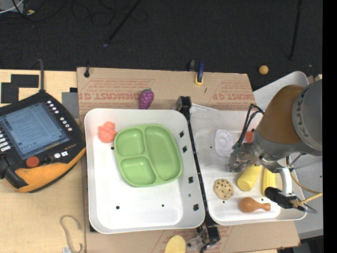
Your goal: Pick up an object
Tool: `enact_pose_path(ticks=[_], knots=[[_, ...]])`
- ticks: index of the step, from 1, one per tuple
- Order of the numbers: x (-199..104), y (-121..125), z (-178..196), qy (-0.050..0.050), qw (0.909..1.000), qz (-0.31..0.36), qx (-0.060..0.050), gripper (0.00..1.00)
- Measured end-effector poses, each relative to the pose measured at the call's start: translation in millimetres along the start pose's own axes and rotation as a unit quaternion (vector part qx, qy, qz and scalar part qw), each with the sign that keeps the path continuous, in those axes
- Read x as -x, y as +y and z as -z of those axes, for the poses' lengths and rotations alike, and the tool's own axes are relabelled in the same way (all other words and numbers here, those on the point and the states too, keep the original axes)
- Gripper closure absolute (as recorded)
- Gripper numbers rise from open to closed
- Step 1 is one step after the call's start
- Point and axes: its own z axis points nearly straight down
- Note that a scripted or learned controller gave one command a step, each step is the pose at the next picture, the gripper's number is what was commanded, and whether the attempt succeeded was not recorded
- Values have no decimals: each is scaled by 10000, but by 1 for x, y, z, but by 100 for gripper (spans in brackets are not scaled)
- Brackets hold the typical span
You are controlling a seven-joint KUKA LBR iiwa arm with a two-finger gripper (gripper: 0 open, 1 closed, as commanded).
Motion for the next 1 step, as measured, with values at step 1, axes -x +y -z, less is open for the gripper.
enact_pose_path(ticks=[1], knots=[[4, 5, 62, -13, 10000, 46, 33, 100]])
